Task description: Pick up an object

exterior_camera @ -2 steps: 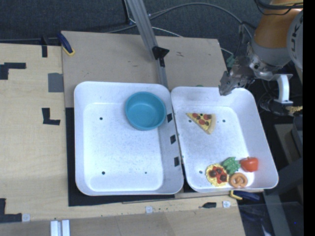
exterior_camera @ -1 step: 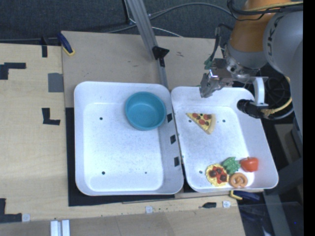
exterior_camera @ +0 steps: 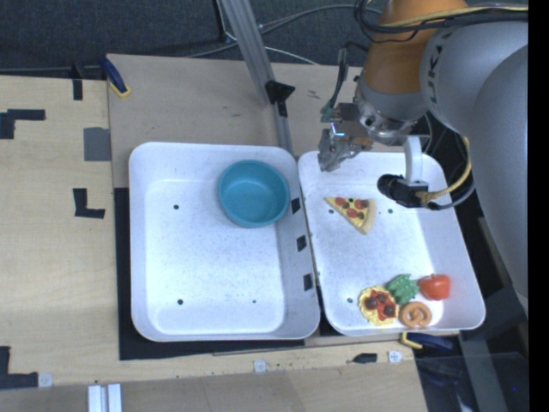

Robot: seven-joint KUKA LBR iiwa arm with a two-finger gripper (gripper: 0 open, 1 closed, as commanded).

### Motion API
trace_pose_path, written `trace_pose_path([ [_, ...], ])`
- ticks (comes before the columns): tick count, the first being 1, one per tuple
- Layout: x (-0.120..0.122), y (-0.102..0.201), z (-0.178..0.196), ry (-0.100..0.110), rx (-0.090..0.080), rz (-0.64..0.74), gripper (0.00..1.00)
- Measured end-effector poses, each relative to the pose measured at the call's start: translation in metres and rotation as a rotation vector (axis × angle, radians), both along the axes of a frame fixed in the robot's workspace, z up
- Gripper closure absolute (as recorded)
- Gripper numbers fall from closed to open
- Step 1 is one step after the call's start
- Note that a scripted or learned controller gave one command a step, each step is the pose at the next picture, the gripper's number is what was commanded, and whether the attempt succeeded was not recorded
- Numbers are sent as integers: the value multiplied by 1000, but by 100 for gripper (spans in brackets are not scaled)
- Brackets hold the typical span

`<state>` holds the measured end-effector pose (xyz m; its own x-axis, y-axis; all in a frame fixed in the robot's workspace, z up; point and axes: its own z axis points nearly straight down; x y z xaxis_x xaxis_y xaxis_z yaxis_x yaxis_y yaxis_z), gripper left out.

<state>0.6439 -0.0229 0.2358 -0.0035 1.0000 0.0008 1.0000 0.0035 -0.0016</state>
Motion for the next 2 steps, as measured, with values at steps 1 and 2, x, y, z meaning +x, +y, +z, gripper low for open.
trace_pose_path([
  [1, -9, 47, -3, -1, 0, 0, 100],
  [2, -7, 100, -16, 0, 0, 1, 100],
])
